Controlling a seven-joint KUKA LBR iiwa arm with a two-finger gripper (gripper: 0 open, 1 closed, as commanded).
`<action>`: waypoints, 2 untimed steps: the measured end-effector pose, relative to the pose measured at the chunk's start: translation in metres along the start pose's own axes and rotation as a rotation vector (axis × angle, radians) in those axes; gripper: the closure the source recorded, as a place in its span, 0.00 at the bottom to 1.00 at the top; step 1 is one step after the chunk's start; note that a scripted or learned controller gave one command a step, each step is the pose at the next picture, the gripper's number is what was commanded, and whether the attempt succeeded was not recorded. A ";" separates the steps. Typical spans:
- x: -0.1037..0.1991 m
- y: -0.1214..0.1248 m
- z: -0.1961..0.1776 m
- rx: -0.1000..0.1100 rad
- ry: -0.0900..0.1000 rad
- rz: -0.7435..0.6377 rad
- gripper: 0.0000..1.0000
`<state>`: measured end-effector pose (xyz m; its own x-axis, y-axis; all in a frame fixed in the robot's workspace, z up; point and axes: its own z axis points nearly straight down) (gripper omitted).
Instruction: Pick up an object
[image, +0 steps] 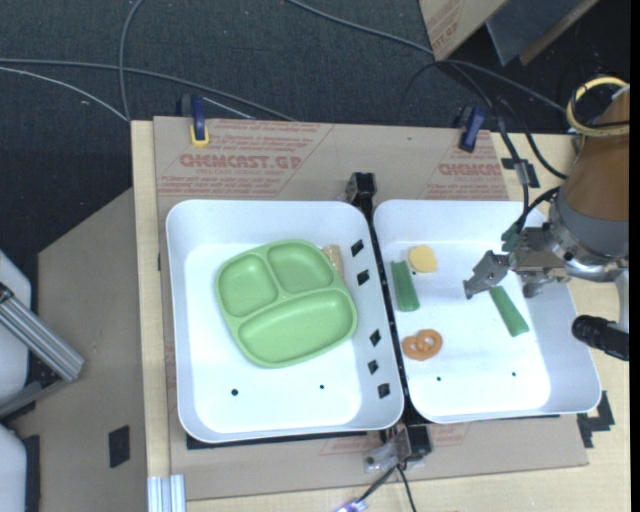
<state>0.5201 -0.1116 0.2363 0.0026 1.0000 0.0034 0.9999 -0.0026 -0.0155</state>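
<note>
The right bin (560, 395) holds a green stick (404, 285) near its left wall, a small yellow piece (424, 260) beside it, an orange ring-shaped piece (423, 344) lower down, and a second green stick (513, 312) toward the right. My gripper (503, 286) hangs over the upper end of that second stick. Its fingers (483, 275) are spread open, and nothing is held between them. The grey arm with its orange band comes in from the right.
The left bin (200, 400) holds a green divided plate (287, 302) with a small tan piece (333, 262) at its upper right edge. A black divider with clips (372, 300) separates the bins. Cables run along the bench's far side.
</note>
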 end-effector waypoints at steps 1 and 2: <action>0.000 0.002 -0.007 -0.014 -0.002 -0.003 0.00; 0.009 -0.001 0.052 -0.007 0.000 -0.003 0.00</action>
<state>0.5188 -0.1023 0.1840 -0.0001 1.0000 0.0032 1.0000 0.0001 -0.0086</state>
